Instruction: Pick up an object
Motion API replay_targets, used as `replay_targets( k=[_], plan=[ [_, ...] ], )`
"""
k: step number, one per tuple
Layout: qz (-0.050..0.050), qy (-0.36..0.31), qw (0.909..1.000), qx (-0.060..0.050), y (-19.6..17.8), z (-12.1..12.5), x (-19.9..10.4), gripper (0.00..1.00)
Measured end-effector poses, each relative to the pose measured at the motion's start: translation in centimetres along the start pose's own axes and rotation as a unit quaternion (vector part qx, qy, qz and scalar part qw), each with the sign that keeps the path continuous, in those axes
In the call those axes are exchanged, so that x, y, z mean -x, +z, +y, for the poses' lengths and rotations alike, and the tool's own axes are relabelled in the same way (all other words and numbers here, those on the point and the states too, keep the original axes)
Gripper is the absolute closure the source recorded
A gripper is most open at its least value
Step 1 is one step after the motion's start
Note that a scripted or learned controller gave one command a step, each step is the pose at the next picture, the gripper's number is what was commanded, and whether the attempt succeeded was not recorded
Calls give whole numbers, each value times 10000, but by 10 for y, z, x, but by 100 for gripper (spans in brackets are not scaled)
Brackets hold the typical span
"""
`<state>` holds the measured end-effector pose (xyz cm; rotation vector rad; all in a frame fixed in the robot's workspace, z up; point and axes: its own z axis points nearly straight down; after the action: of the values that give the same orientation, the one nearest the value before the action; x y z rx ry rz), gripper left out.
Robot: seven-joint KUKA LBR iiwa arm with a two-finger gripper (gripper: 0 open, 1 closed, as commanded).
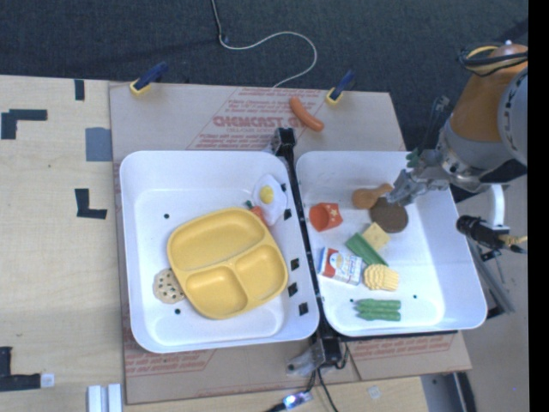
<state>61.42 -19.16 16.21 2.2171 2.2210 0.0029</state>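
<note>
My gripper [401, 192] reaches into the right bin [446, 273] from the right and hangs just above a dark brown round patty [390, 219] and a tan drumstick-like piece [369, 197]. Below them lie a yellow cheese wedge [374, 235], a green strip [364, 251], a corn cob [381, 276], a white milk carton [340, 266], a red pepper-like piece [324, 216] and green beans [377, 309].
The left bin [137, 230] holds a yellow divided plate [226, 261], a cookie [167, 287] and a fried egg [268, 196]. An orange sausage [306, 113] lies on the cardboard behind the bins. A black clamp [283, 140] sits at the bins' divider.
</note>
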Motion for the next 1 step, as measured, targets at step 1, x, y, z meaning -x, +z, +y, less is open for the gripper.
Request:
replay_targets(
  k=[1],
  plan=[
    [-3,0,10000,3,-53,9,6,100]
  ],
)
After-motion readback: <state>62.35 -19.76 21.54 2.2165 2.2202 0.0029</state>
